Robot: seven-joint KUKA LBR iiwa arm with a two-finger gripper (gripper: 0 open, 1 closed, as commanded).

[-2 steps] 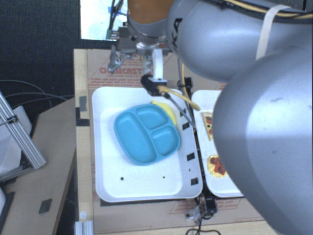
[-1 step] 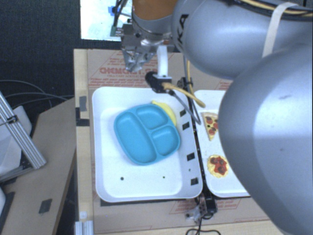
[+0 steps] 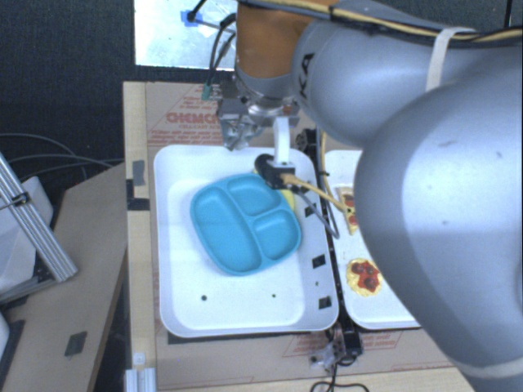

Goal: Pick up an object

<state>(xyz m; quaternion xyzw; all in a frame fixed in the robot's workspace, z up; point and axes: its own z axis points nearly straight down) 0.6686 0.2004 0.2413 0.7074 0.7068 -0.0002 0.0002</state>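
Note:
A blue divided plate (image 3: 243,223) lies flat in the left white bin (image 3: 184,300), towards its middle and far half. My gripper (image 3: 234,135) hangs over the far edge of that bin, just beyond the plate's far rim and a little to its left. I see nothing held in it. In the right bin (image 3: 372,317), a small red and yellow food-like piece (image 3: 364,275) lies near the front left. Another piece (image 3: 346,207) sits further back along the left wall, partly covered by the arm.
The big grey arm (image 3: 425,137) covers most of the right bin. The near half of the left bin is bare white floor. Brown cardboard (image 3: 180,117) lies beneath the bins, and a metal frame (image 3: 33,227) stands at the left.

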